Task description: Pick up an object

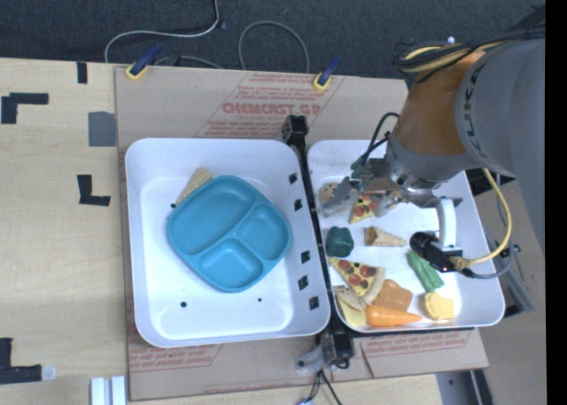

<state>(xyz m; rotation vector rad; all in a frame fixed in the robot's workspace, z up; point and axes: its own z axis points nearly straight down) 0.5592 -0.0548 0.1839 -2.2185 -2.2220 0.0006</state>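
The gripper (344, 195) hovers at the right bin's (483, 306) upper left, over a pizza slice (362, 208); whether it is clenched I cannot tell. Crowded neighbours there could spoil the grasp

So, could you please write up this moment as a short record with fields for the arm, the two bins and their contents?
arm: grey with orange band, reaching in over the right bin
gripper: low over the right bin's upper left part
left bin: holds a blue divided plate
right bin: holds toy food, including a pizza slice, a carrot, a dark green piece
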